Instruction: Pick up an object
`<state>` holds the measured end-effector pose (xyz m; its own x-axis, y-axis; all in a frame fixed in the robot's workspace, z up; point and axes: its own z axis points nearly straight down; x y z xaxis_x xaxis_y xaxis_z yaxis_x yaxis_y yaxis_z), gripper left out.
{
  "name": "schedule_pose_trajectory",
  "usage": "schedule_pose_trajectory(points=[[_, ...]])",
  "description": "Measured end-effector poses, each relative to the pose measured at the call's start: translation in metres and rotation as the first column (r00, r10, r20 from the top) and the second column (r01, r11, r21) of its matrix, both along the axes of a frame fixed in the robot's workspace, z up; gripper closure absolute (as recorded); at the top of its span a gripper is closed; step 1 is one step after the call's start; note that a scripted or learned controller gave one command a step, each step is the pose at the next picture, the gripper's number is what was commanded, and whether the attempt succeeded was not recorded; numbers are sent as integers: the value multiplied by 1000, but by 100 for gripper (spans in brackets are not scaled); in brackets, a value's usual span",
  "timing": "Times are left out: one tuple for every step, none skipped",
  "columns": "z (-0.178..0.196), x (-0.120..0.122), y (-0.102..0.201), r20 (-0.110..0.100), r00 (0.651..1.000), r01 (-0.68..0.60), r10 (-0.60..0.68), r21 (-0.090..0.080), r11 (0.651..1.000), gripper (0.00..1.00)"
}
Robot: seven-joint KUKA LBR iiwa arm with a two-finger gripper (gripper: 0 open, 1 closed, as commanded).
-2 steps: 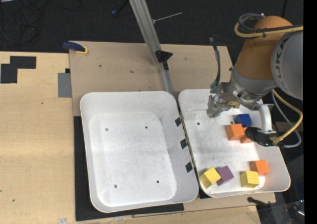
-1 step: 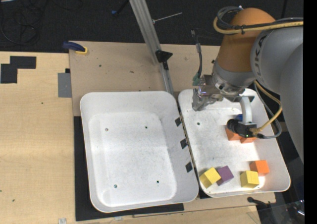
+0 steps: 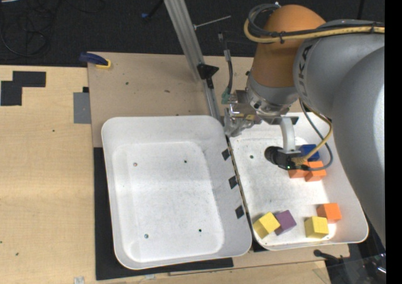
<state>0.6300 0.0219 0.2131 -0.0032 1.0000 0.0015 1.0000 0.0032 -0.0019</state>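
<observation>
Nearest to the camera, along the near end of the right-hand white bin (image 3: 260, 182), four blocks lie in a loose row. A yellow block (image 3: 267, 223) touches a purple block (image 3: 286, 220). A little apart to the view's right sits a second yellow block (image 3: 316, 227), with an orange block (image 3: 330, 212) just behind it. None of them is in my grasp. Beside this bin, to the view's left, the other white bin (image 3: 163, 195) rests on a black mat (image 3: 98, 213), and small black tabs (image 3: 233, 181) mark the line where the two rims meet. Further back, near the right-hand wall of the right bin, a second orange block (image 3: 309, 173) lies with a blue block (image 3: 309, 150) just behind it; whether the two touch I cannot tell. Both are well apart from the row at the near end. My pincer (image 3: 237, 119) hangs at the far left corner of the right bin, close to the rim shared by the bins and well apart from every block. I cannot tell from here whether it is released or clenched, and I see nothing caught in it. My grey arm and its orange band (image 3: 282, 44) rise behind it toward the view's right. Beyond the bins, a slanted aluminium rail (image 3: 185, 31) climbs from the shared rim toward the far edge. The wooden worktop (image 3: 50, 169) stretches left, with black patches (image 3: 22, 85) on it, and a blue and yellow clamp (image 3: 95, 60) lies at its far corner.
</observation>
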Motion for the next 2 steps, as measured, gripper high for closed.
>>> schedule_pose_trajectory(points=[[20, 20, 51, 3, 1000, 0, 0, -1, 1000, 100], [18, 19, 51, -2, 1000, -4, 4, -3, 1000, 0]])
